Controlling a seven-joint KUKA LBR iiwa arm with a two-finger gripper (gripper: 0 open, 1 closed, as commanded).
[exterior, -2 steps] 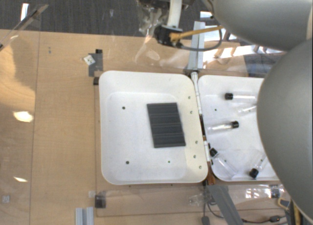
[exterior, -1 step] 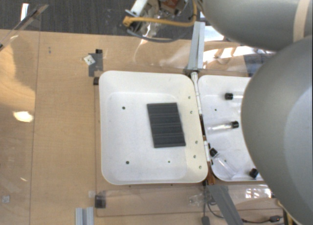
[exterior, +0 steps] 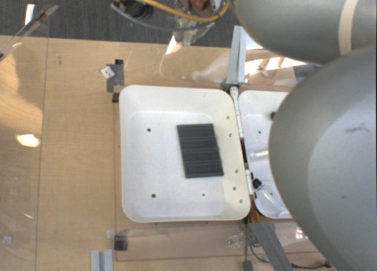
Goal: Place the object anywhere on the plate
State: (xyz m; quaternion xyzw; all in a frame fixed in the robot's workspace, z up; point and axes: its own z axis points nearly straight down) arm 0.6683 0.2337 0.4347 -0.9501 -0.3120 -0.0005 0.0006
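Dark grey block [exterior: 200,150] lies flat in the middle of the left white bin [exterior: 135,199]. It is shaped like a long box top, with lines running across it like little ridges. It sits a bit tilted, not quite straight with the bin's sides, and nothing touches it. A few small dark dots [exterior: 149,129] mark the bin floor around it. The big grey arm [exterior: 330,164] is very close to the camera and covers most of the right white bin [exterior: 256,116]. Low in that right bin, a round white rim [exterior: 268,204] peeks out from under the arm; it may be the plate, but most of it is hidden. The block is well apart from that rim, with the wall between the two bins in the way. The claw [exterior: 188,22] is up at the top, over the far edge of the table [exterior: 65,164] and behind the left bin, far from the block. It looks blurry, so I cannot tell if it is wide or narrow, and I see nothing held in it. A yellow cable [exterior: 153,3] loops beside it. A thin metal bar [exterior: 237,58] stands behind the gap between the bins. A small black bracket [exterior: 116,76] sits by the left bin's far corner.
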